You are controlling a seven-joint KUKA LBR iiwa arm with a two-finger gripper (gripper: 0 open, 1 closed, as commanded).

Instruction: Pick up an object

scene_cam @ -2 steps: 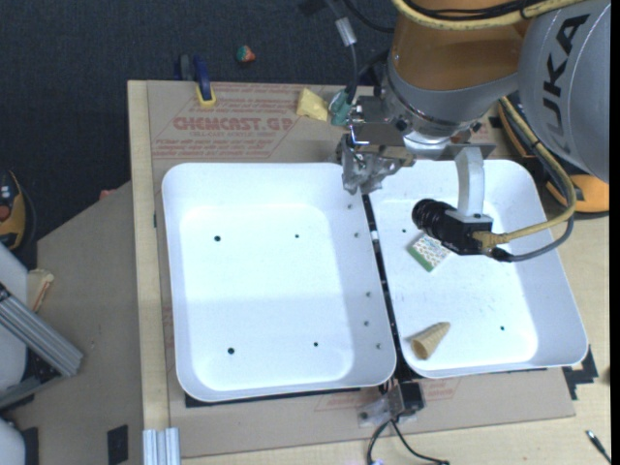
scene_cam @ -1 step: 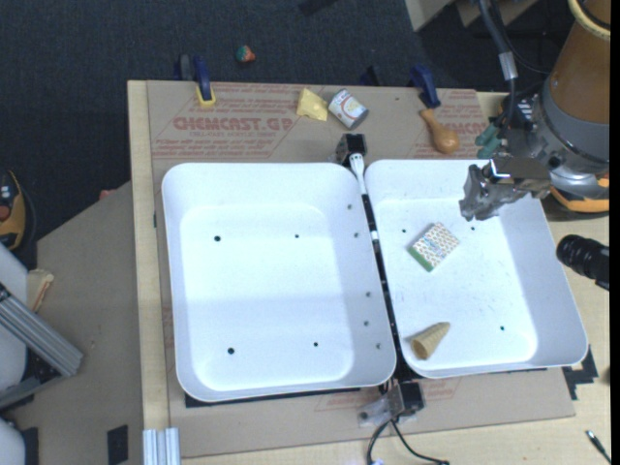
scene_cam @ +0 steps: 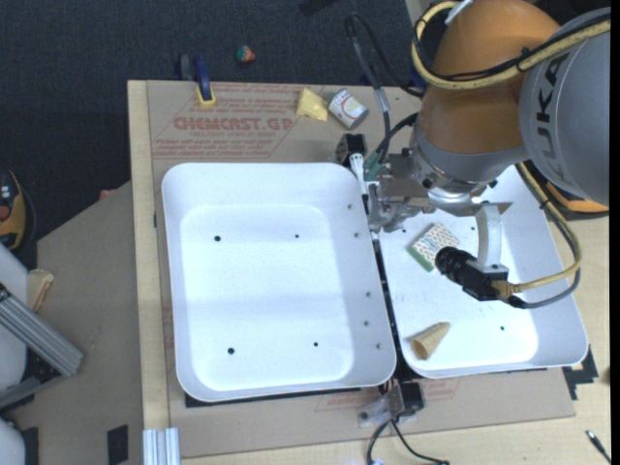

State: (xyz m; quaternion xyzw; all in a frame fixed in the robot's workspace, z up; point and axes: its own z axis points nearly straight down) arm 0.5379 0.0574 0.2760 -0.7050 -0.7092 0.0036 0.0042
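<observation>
- the grey arm with its orange band fills the upper right of the frame and reaches down over the right bin.
- the gripper hangs at the upper left corner of the right bin, just beside the wall shared with the left bin; whether it is open or closed cannot be told, since the wrist hides it.
- a small speckled green-and-white object lies on the right bin's floor just right of and below the gripper, apart from it.
- a tan cone-shaped object lies lower in the same bin, near its bottom edge.
- a black connector with a yellow cable hangs over the bin between these two objects.
- on the cardboard sheet above the bins lie a yellow scrap and a small grey-and-white box.
</observation>
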